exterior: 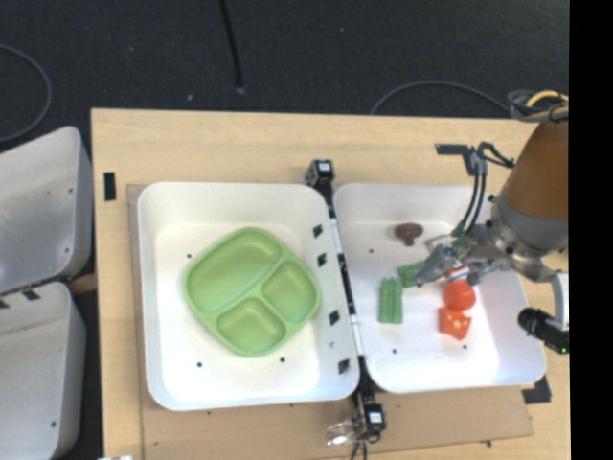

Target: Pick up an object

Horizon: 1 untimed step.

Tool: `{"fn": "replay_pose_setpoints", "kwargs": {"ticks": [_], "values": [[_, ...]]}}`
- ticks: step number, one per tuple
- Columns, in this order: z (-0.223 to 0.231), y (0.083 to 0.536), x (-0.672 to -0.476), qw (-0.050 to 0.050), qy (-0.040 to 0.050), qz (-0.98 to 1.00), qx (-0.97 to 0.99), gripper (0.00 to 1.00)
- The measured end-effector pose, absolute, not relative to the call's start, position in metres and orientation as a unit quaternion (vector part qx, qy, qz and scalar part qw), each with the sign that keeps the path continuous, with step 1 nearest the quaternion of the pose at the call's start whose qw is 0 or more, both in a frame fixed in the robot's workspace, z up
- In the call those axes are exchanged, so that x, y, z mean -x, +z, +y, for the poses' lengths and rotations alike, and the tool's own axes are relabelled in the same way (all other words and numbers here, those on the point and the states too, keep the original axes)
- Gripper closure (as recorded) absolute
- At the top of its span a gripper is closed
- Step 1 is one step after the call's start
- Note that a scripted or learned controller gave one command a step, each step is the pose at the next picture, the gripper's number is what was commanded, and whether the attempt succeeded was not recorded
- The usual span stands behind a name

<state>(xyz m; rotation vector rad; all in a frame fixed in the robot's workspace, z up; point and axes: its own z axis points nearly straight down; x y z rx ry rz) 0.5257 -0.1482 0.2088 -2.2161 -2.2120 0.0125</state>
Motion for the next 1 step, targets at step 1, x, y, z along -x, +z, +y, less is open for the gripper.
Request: {"fn": "replay_pose_setpoints", "kwargs": {"ticks": [1], "values": [[-0.1479,0.2159,-0.5287,-0.001,0.0,-0.708,0.707,0.0]]}}
